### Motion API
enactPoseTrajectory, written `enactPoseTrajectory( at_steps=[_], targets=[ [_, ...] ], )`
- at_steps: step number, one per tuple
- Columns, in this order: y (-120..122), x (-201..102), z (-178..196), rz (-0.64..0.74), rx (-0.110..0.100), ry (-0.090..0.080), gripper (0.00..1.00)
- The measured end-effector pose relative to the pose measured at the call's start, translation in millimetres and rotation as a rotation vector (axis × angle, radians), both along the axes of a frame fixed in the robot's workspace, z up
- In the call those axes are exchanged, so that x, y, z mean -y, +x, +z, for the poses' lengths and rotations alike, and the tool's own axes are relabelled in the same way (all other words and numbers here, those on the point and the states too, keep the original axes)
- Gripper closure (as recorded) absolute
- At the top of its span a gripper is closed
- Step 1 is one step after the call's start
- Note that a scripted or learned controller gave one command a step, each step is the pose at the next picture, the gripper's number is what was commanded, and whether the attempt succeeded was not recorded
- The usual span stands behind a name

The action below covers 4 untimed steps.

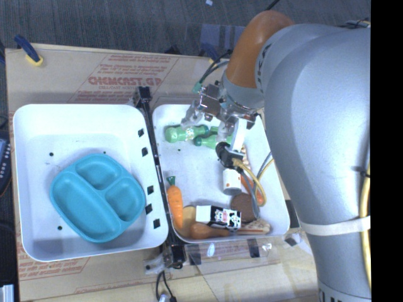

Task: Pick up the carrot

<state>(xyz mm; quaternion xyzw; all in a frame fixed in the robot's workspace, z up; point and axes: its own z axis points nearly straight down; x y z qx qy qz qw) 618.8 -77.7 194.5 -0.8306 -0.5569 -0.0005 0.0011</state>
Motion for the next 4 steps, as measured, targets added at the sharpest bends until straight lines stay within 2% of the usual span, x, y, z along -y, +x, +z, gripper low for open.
enactPoseTrajectory(
  at_steps=[1, 2, 3, 4],
  targets=[
    [-68, -10, -4, -0.001, -0.011, 0.000, 0.00],
    [-109, 23, -103, 0.221, -0.008, 0.003, 0.00],
    [-108, 22, -93, 0.233, -0.011, 0.005, 1.00],
    [-108, 22, -93, 0.233, -0.011, 0.004, 0.00]
  ],
)
